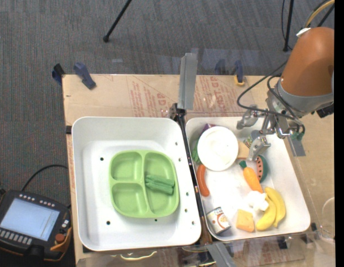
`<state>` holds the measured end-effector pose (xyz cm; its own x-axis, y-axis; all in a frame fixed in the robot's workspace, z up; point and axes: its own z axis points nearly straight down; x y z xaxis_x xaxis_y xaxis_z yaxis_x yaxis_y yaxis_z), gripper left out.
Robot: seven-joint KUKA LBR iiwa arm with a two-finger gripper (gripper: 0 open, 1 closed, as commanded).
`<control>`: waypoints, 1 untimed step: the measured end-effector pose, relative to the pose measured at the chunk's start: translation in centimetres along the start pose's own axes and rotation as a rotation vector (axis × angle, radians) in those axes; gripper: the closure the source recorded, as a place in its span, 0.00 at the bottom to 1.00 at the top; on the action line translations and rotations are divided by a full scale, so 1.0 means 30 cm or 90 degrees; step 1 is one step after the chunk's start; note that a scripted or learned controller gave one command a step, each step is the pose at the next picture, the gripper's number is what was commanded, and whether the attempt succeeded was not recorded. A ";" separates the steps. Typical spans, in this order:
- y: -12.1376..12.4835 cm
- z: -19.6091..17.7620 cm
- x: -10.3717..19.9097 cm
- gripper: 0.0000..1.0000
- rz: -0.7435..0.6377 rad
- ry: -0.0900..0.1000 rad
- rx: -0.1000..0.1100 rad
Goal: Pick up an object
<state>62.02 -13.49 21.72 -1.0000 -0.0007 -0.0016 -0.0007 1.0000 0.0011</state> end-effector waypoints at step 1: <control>-0.023 0.440 0.216 0.00 0.041 0.004 -0.001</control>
<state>55.57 -14.18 8.50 -0.9979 0.0640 0.0047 0.0640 0.9979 0.0021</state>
